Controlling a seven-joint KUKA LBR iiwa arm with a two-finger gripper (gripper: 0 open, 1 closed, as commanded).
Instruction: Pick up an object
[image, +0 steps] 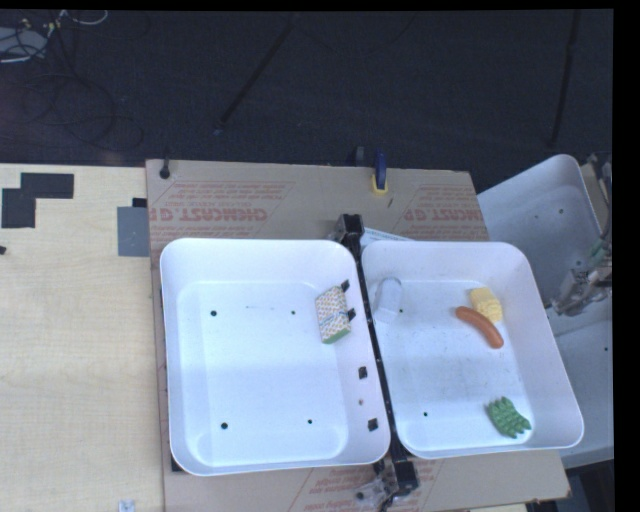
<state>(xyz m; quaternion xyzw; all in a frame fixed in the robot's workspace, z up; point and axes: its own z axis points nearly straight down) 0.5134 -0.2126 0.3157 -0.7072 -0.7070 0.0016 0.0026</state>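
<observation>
The arm (597, 262) sits at the right edge, outside the bins, and its pincer's state cannot be told from here. The sausage (480, 326) lies in the right bin (560, 385), touching the corn (486, 303), with a green toy (508, 417) nearer the front (all left of the arm). A patterned pad (334, 314) rests in the left bin (190, 400).

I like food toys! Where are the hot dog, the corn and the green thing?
hot dog (480, 327), camera view, its middle.
corn (486, 302), camera view, its yellow middle.
green thing (509, 417), camera view, its bumpy middle.
</observation>
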